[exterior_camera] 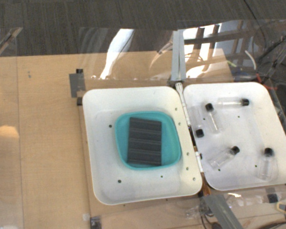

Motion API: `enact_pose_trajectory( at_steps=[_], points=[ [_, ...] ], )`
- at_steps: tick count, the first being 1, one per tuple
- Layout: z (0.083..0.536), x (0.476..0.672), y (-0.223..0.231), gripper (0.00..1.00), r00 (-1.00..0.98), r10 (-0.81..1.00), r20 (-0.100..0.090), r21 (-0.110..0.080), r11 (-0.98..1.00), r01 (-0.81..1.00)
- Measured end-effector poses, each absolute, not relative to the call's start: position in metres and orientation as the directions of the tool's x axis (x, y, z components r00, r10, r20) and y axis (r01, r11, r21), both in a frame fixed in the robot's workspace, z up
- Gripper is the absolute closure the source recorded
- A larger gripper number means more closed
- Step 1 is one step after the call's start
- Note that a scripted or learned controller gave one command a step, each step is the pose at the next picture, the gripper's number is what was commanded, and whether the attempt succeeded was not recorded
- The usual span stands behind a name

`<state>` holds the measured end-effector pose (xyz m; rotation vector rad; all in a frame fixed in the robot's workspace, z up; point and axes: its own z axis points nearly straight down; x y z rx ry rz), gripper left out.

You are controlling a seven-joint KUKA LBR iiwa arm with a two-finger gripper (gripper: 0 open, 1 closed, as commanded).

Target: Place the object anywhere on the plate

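A dark ribbed block [144, 141] lies on the teal plate [121, 138] in the left bin [104, 180].

Fixed overhead camera, slanted downward, both bins [142, 187] framed, moderately near

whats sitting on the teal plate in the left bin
A dark ribbed block lies flat on the teal plate, covering its middle. The plate surface beneath the block is hidden.
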<state>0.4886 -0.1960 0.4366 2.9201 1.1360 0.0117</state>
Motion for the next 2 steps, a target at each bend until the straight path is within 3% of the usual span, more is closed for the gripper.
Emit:
enact_pose_trajectory(
  at_steps=[1, 2],
  points=[
    [0.4364, 0.4887, -0.2015, 0.00, 0.811, 0.586, 0.005, 0.009, -0.811, 0.586],
    [0.4360, 0.4886, -0.2057, 0.00, 0.964, 0.264, 0.007, 0.007, -0.964, 0.264]
  ],
)
